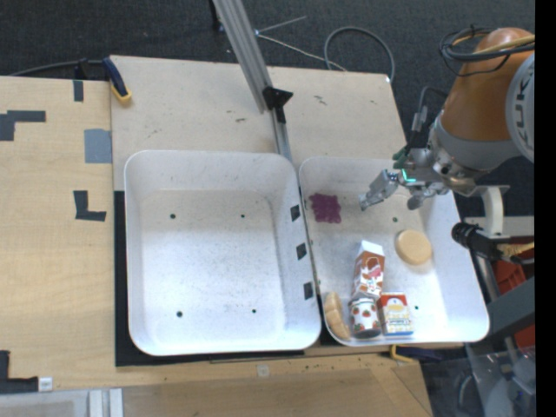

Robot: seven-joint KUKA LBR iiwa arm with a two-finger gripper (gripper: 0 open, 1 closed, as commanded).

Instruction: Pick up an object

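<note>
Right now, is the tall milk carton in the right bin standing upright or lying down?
Lying down. The milk carton shows its long printed side to the overhead camera, flat on the right bin floor, gabled end pointing away.

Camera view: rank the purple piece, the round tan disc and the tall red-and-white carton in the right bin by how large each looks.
1. Tall red-and-white carton, clearly largest.
2. Round tan disc and purple piece look about alike; I would not rank one over the other.
</note>
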